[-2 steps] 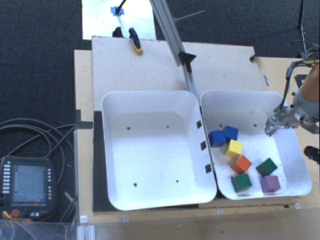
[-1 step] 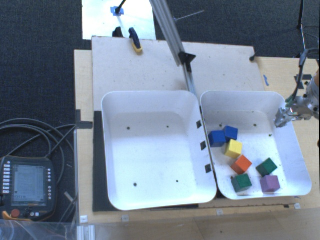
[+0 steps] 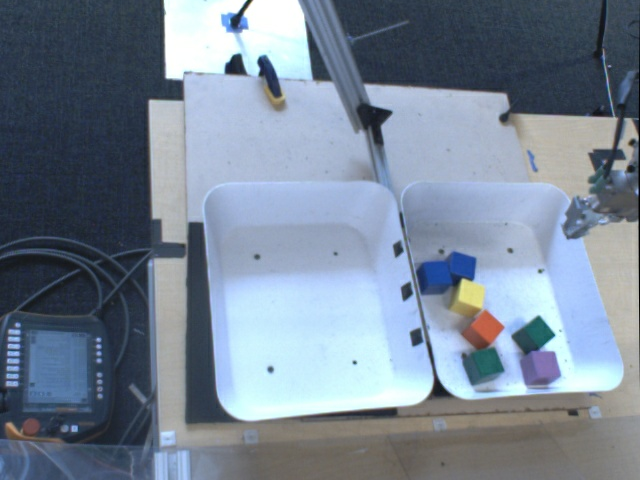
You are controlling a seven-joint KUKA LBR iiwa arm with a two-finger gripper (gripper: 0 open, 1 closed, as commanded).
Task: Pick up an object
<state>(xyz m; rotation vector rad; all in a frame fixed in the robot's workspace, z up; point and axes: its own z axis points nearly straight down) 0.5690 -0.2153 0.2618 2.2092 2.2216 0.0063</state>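
- Nearest the camera, at the lower left, sits a teach pendant (image 3: 55,373) with a grey screen, and black cables (image 3: 70,263) loop away from it over the dark carpet.
- Two shallow white bins rest side by side on the tabletop (image 3: 350,128); the left bin (image 3: 225,368) is the larger in view, and the right bin (image 3: 590,308) touches it along a shared edge.
- Seven small cubes lie in the right bin, gathered toward its near half.
- Two blue cubes touch each other: one (image 3: 434,276) by the dividing edge, the other (image 3: 462,265) just beside it.
- Right below them a yellow cube (image 3: 466,297) leans against an orange cube (image 3: 484,329).
- One green cube (image 3: 483,366) sits near the front wall, and another green cube (image 3: 533,335) sits farther right.
- Just in front of that second green one lies a purple cube (image 3: 540,368).
- My claw (image 3: 582,218) hangs over the right bin's far right rim, well apart from all the cubes.
- Whether the claw is spread or closed I cannot tell from this angle; nothing is visibly held.
- Beyond the bins a slanted metal bar (image 3: 335,53) crosses the tabletop, and a blue-and-yellow clamp (image 3: 270,80) grips the tabletop's far edge.
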